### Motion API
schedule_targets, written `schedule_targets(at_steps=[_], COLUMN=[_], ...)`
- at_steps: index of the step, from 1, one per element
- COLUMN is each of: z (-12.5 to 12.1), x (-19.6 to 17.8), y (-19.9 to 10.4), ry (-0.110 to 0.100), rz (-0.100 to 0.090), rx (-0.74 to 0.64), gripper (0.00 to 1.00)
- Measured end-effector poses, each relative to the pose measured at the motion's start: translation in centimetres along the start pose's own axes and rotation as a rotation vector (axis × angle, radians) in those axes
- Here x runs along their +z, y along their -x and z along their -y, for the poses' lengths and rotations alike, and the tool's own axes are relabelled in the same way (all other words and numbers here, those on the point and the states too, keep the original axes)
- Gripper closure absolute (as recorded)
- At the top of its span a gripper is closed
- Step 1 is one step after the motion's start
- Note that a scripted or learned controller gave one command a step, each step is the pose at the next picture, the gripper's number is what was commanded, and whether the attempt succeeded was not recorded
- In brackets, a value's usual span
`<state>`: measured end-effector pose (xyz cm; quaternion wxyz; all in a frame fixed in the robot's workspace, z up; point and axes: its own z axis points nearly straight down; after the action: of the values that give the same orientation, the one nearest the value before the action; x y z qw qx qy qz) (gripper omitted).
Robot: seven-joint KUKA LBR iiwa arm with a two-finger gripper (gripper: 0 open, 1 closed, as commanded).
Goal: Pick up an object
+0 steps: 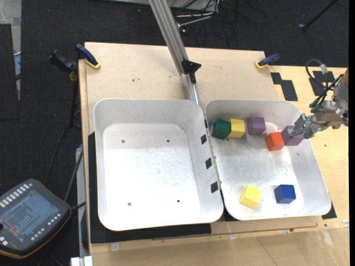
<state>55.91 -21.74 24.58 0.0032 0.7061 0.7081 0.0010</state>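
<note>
The right bin [317, 170] holds several cubes. Along its far side stand a green cube [221, 129], a yellow cube [237, 128] and a purple cube [255, 125]. An orange cube [274, 141] lies further right. Near the front sit another yellow cube [250, 195] and a blue cube [285, 194]. My gripper [299, 131] reaches in over the bin's right wall. A second purple cube [292, 136] sits between its fingers, right beside the orange cube.
The left bin [99, 148] lies beside the right one. A slanted metal pole [168, 29] ends at the bins' far junction. Clamps [89, 57] [267, 61] grip the board's far corners. A control pendant [26, 219] lies at the bottom left.
</note>
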Motion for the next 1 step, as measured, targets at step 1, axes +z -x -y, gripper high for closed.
schedule_targets(at_steps=[1], z=[-0.85], x=[0.43], y=[-4.25], ry=[-0.006], rz=[-0.004], rx=[-0.004], gripper=[1.0])
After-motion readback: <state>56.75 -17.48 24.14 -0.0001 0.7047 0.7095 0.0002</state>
